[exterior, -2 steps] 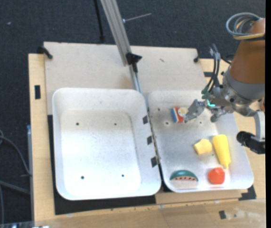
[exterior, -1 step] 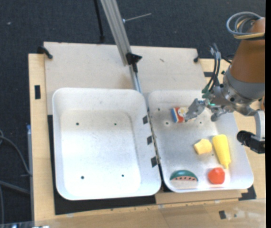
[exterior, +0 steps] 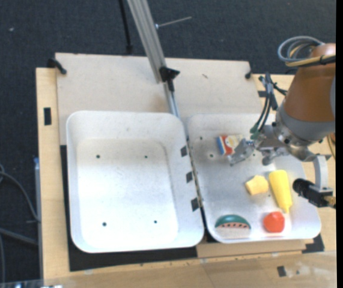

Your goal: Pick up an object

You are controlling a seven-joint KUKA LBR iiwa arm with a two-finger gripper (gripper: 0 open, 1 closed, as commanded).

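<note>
My gripper (exterior: 253, 155) hangs over the right bin (exterior: 210, 179), at its upper middle. Its two grey fingers stand apart, open, with bare bin floor between them. Just left of the left finger lies a small red, white and blue object (exterior: 224, 144), close to it but not between the fingers. Below the gripper sit a yellow block (exterior: 256, 186) and a long yellow piece (exterior: 280, 191). A red ball-like fruit (exterior: 273, 222) and a watermelon slice (exterior: 232, 224) lie along the bin's front edge.
The left bin (exterior: 129, 179) stands beside the right one, with a dividing rim between them. A slanted metal post (exterior: 150, 38) rises behind the bins. The arm's orange band (exterior: 309, 95) and its cables occupy the right side.
</note>
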